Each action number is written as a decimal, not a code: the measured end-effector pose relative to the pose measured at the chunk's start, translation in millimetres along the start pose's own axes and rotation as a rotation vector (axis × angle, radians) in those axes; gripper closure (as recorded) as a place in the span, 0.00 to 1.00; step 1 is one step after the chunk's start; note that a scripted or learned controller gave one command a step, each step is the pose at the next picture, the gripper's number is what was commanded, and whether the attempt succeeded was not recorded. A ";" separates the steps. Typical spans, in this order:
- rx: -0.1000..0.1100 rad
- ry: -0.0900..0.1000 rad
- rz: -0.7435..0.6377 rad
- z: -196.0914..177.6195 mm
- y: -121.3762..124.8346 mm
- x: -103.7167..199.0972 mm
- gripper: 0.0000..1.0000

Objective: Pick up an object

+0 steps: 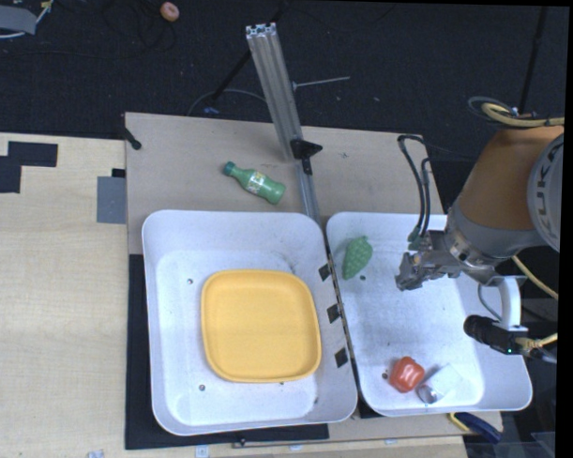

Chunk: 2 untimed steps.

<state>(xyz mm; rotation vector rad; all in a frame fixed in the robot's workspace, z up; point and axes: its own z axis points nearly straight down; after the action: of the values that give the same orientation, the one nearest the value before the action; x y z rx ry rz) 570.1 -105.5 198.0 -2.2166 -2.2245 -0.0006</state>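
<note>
We found the gripper (414,275) poised low over the right bin (506,395), between the green object (357,256) and the red object (405,373), touching neither. Jaw opening: we could not tell; nothing was visibly held. Pickup remained undone. We read no legible writing.

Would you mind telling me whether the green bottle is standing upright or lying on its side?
Lying on its side. The green bottle rests lengthwise on the bench behind the left bin, its cap pointing toward the view's left.
</note>
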 end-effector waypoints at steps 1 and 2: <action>-0.001 0.000 0.001 -14.4 -10.5 49.0 1.00; 0.000 0.000 0.001 -7.7 -18.1 99.0 1.00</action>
<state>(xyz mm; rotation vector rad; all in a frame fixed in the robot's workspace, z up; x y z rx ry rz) 551.7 -6.5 205.8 -2.2173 -2.2241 -0.0003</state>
